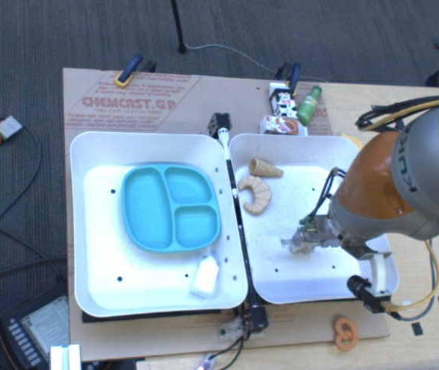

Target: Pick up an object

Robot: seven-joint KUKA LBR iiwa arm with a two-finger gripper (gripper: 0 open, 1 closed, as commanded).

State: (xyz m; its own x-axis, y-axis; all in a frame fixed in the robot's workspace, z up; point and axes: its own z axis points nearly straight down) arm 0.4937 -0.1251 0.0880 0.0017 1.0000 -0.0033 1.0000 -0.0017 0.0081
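I see the pincer (300,243) low in the right bin (296,287). The croissant (255,193) lies apart, toward the bin's upper left. Pincer opening: cannot tell.

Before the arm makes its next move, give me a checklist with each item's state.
1. Claw over the right bin: ok.
2. Something seen between the claw's tips: cannot tell.
3. Croissant within the right bin, apart from the claw: ok.
4. Cone-shaped pastry lying free near the bin's far wall: ok.
5. Blue divided plate and white block in the left bin, away from the arm: ok.
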